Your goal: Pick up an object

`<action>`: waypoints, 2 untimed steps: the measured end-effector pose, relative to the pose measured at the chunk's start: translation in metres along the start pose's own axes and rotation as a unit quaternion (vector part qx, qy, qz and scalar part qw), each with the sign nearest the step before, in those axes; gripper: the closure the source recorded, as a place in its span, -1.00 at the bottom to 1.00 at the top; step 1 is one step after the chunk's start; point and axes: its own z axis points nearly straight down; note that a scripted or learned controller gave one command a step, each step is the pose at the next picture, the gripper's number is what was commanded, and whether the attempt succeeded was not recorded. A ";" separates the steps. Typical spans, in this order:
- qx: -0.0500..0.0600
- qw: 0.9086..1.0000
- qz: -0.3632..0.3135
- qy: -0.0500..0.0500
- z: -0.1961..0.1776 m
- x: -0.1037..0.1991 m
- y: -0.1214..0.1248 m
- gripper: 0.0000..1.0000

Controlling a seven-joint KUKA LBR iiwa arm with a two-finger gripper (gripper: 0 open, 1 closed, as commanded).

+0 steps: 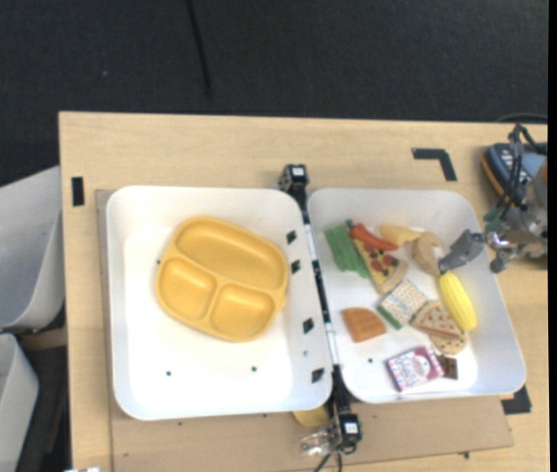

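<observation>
The right bin (495,362) holds several toy foods. Among them are a yellow corn cob (458,301), a beige round piece (426,252), a pizza slice (382,264), a green strip (340,247) and a red-orange piece (365,234). An orange-brown piece (362,324), a toast-like wedge (438,324) and a pink box (413,369) lie nearer the front. My gripper (462,252) reaches in from the right edge. Its grey tip is just above the corn cob and beside the beige piece. I see nothing held in it.
The left bin (131,362) carries a yellow divided plate (221,278). Black clips (308,293) line the seam between the bins. The arm's wrist and cables (515,200) sit over the bench's right edge. A white-green card (402,303) lies mid-bin.
</observation>
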 end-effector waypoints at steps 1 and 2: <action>0.000 1.000 -0.001 0.000 -0.009 -0.001 0.001 1.00; 0.005 1.000 0.002 0.003 0.113 -0.010 -0.053 1.00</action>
